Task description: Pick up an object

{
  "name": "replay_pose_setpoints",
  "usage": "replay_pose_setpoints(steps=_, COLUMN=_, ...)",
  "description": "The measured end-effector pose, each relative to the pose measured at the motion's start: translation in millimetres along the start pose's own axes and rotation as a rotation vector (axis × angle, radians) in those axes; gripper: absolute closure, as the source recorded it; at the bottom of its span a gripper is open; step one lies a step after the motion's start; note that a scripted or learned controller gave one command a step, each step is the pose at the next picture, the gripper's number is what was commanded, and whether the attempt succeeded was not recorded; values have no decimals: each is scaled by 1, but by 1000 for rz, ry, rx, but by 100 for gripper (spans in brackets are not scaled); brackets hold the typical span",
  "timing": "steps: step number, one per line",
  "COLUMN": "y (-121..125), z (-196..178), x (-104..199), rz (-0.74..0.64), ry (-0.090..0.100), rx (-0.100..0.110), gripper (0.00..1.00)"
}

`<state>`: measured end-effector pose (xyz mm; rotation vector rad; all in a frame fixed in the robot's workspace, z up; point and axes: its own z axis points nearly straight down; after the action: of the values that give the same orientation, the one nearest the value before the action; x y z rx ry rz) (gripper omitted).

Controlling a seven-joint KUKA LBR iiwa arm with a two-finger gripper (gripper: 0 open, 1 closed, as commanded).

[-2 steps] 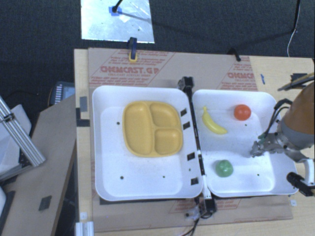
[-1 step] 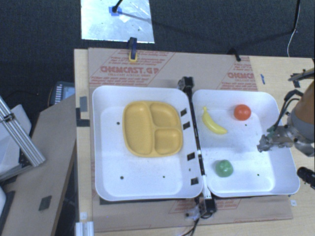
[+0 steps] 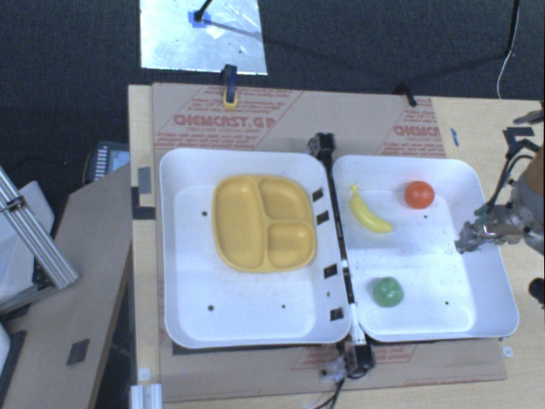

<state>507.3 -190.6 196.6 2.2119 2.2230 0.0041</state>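
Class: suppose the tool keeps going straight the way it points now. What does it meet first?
The tool points left, over the right bin's edge. Probably bare bin floor first; the banana lies further along, slightly higher in the picture. Its height is unclear.

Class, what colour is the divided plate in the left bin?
Yellow: the divided plate shows best in the camera view.

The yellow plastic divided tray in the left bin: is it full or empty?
Empty. All three compartments of the yellow plastic divided tray show bare yellow.
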Motion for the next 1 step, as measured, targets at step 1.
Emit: replay_pose_setpoints(steps=1, y=11, z=-58, x=-5, rz=-1, ry=-1, rx=-2, gripper=100)
